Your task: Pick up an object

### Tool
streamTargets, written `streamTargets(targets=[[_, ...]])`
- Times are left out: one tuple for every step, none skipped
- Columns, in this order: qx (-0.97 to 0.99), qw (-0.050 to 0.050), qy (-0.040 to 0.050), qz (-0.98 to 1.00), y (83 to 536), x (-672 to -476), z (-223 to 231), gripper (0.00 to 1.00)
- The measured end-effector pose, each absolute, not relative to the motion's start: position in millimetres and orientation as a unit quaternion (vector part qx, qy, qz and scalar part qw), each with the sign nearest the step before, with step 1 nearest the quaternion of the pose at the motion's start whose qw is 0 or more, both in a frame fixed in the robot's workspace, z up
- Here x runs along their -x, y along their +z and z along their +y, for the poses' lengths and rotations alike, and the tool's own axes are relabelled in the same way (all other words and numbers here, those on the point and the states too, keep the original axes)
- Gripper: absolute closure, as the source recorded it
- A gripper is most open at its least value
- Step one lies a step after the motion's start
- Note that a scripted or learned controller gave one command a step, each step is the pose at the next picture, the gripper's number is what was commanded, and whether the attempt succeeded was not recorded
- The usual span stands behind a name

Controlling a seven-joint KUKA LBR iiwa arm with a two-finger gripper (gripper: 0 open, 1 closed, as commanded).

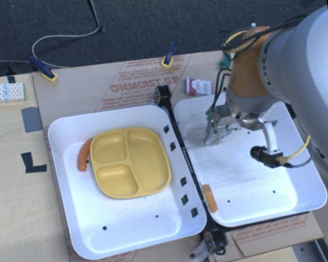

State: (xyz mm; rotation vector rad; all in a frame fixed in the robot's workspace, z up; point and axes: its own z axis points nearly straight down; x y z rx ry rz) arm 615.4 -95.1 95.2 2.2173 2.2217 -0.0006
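Reaching in from the right, the grey arm (304,71) with its orange band (248,74) brings the gripper (213,136) low over the upper part of the right bin (259,204). Its fingers (210,134) point down and to the left at the bin floor; whether they are spread or closed cannot be told, and nothing shows between them.

Below the fingers, well apart from them, a small orange piece (209,197) lies against the right bin's left wall. Left of the fingers, past the divider where the two bins meet, the left bin (132,233) holds a yellow sectioned plate (130,162) with three compartments. An orange sausage-shaped object (83,155) lies touching the plate's far left edge, on the side away from the fingers.

Above the fingers, outside the bins, a small red-and-white packet (197,86) rests on the cardboard (136,82).
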Motion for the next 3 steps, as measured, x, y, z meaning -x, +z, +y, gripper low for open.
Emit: streamTargets(targets=[[-0.706,0.001,0.0,0.708,104.2,-615.2,-94.7,1.0],[-0.706,-0.001,-0.0001,0.708,113.2,-614.8,-94.4,1.0],[-0.706,0.0,-0.0001,0.708,113.1,-614.8,-94.4,0.0]])
